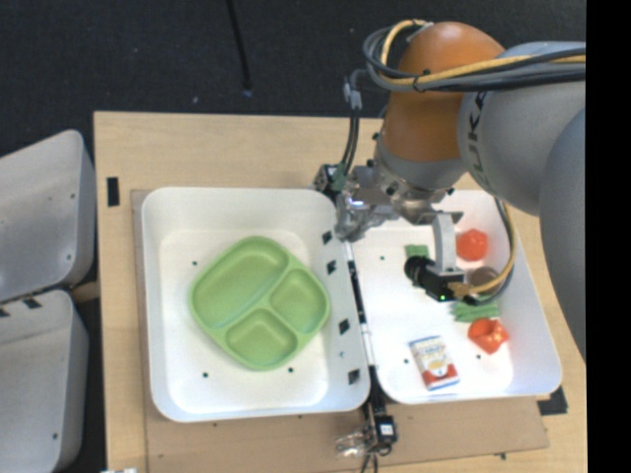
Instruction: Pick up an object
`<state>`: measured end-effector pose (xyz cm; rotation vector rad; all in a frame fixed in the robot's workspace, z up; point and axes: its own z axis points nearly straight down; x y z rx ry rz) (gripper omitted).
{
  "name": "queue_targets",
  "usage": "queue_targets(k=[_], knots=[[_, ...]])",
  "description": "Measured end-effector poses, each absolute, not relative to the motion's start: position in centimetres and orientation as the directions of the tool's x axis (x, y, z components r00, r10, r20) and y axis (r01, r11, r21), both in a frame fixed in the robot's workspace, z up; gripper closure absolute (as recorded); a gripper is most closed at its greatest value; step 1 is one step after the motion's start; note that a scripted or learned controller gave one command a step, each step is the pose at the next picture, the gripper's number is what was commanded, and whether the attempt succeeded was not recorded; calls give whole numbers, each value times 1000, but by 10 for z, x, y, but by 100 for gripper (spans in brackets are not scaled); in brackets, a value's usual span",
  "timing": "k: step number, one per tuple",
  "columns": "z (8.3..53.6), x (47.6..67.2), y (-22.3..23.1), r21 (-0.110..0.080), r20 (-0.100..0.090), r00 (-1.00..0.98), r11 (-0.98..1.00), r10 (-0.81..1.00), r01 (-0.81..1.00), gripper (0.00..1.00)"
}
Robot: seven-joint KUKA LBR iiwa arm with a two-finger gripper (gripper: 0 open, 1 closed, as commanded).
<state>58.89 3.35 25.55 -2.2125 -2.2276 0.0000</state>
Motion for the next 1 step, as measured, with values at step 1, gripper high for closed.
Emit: queue_targets(k=[1], knots=[[245,564,88,-2,1,-7,7,1000,1000,100]])
